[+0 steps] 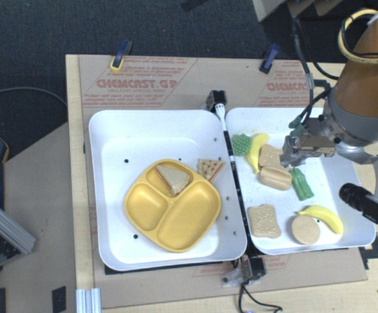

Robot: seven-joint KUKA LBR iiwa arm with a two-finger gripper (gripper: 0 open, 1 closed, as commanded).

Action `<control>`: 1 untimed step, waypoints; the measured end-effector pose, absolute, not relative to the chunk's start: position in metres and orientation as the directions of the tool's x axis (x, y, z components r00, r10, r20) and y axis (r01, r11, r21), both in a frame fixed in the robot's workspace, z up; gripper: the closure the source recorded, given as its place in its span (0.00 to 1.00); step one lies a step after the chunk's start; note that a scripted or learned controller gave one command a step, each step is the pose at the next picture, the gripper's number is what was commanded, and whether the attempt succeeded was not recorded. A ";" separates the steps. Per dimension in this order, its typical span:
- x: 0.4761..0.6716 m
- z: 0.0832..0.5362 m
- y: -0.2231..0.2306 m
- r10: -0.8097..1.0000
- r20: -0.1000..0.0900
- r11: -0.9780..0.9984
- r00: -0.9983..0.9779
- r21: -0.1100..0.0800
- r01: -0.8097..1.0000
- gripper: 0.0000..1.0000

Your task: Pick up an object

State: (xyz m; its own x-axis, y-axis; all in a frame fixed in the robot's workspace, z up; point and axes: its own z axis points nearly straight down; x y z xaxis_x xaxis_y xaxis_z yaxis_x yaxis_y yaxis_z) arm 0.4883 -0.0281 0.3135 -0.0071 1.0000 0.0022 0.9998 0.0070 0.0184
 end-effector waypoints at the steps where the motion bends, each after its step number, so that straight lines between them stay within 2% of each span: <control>1: 0.488 0.388 0.037 1.000 0.003 0.008 -0.008 0.011 1.000 1.00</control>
